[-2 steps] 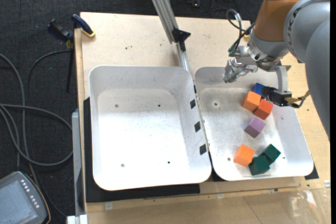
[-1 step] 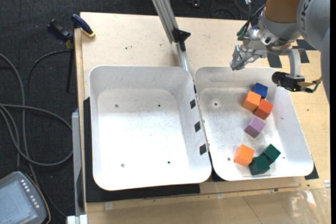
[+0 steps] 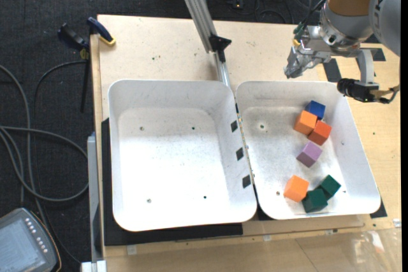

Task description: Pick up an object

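The green blocks (image 3: 322, 194) sit lowest in the right bin (image 3: 363, 162), while my end effector (image 3: 297, 67), state unreadable, hangs above its upper rim, nothing visibly held.

Bright, even overhead light; the white bins (image 3: 172, 95) glare mildly, shadows soft, focus slightly grainy throughout.

Pale wooden worktop (image 3: 159, 48), speckled, bare along the far edge. Directly on it: two shallow white bins side by side, left bin (image 3: 121, 137) and right bin (image 3: 357, 150), rims touching at the middle. Blue-and-yellow clamp (image 3: 95, 32) gripping the far left corner. Black mat (image 3: 172, 232) under the left bin's near edge.
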`<state>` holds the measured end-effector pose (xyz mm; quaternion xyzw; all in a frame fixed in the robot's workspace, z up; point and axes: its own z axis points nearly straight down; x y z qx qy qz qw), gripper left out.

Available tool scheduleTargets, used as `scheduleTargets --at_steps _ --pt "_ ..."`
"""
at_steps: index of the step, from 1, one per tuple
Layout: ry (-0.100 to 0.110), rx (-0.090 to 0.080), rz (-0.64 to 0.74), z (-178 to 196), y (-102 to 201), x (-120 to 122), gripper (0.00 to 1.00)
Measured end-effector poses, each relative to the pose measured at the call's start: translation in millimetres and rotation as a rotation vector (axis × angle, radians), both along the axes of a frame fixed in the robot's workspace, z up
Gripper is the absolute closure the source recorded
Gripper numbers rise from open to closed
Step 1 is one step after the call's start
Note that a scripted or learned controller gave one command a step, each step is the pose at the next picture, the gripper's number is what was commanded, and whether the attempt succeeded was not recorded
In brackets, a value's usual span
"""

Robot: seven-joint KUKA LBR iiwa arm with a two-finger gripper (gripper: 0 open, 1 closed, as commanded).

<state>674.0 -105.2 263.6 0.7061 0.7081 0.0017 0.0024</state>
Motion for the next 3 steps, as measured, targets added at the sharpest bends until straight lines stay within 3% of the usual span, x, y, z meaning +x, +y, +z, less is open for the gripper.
scheduleTargets --at_steps 3 --pt "0.008 0.003 0.005 -1.2 142.7 -63.7 1.0"
